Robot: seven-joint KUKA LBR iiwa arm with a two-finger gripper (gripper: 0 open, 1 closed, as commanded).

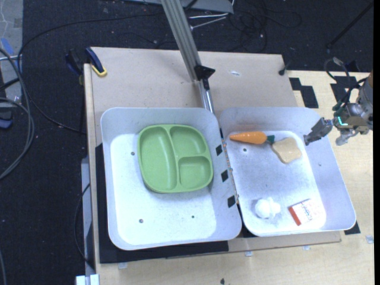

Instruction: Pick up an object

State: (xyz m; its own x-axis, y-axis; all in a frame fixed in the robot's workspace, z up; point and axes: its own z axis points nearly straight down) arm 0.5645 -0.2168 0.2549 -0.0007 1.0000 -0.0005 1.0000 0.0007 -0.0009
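The gripper (330, 133) hangs over the right bin's (332, 177) far right edge with its fingers spread and nothing between them. In that bin lie a carrot (248, 138) and a tan sponge (288, 150) — near the gripper — plus a white ball (266, 208) and a red box (306, 212). A green plate (176, 158) sits in the left bin (119, 177).

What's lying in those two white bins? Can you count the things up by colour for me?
Green: 1, the divided plate
Orange: 1, the toy carrot
Tan: 1, the sponge-like block
White: 1, the small lumpy object
Red and white: 1, the small packet
Total: 5
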